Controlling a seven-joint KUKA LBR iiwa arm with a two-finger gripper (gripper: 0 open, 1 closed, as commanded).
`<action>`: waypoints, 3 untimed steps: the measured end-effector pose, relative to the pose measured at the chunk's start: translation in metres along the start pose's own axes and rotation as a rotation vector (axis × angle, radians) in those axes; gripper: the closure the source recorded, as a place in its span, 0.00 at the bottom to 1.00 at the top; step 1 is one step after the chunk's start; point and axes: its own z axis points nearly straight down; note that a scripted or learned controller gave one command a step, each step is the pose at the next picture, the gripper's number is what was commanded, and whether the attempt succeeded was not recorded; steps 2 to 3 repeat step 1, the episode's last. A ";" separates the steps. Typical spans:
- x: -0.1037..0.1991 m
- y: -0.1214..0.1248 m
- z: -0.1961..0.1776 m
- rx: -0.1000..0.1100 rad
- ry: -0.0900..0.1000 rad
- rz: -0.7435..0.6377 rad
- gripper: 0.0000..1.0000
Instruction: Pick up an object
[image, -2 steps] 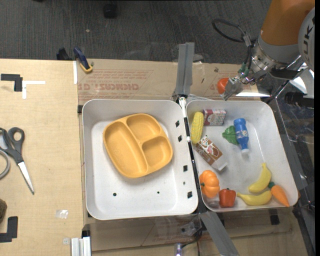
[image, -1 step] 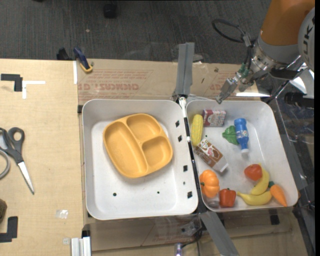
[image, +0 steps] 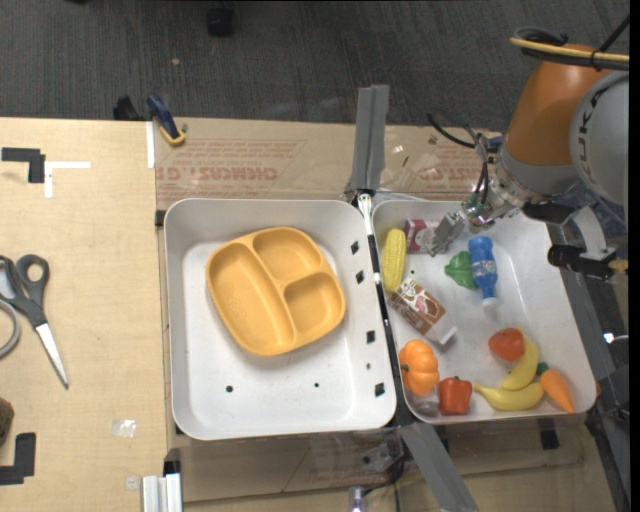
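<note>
The gripper (image: 443, 232) hangs over the upper part of the right bin (image: 572, 330), reaching in from the arm (image: 560, 110) at about two o'clock; whether it is wide or narrow cannot be told from this slant, and nothing shows between its tips. Just at nine o'clock of it lies a small red-and-white packet (image: 414, 234), and beyond that, along the bin's left wall, an ear of corn (image: 393, 256) standing lengthwise. At about four o'clock of the claw, near but apart, lie a green pepper (image: 461, 270) and a blue bottle (image: 483, 268), touching each other. At six o'clock, further down, a brown carton (image: 418, 305) lies tilted. Along the bin's lower edge sit a small orange pumpkin (image: 419, 366), a red pepper (image: 454, 394), a banana (image: 514, 385), a tomato (image: 506, 344) and a carrot (image: 558, 390), all well apart from the claw. The left bin (image: 200, 400) holds a yellow divided plate (image: 275, 290). Scissors (image: 36, 310) lie on the bench at far nine o'clock.
</note>
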 end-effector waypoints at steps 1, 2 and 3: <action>-0.018 -0.019 0.072 -0.002 -0.001 0.089 0.00; -0.018 -0.019 0.072 -0.002 -0.001 0.089 0.00; -0.018 -0.019 0.072 -0.002 -0.001 0.089 0.00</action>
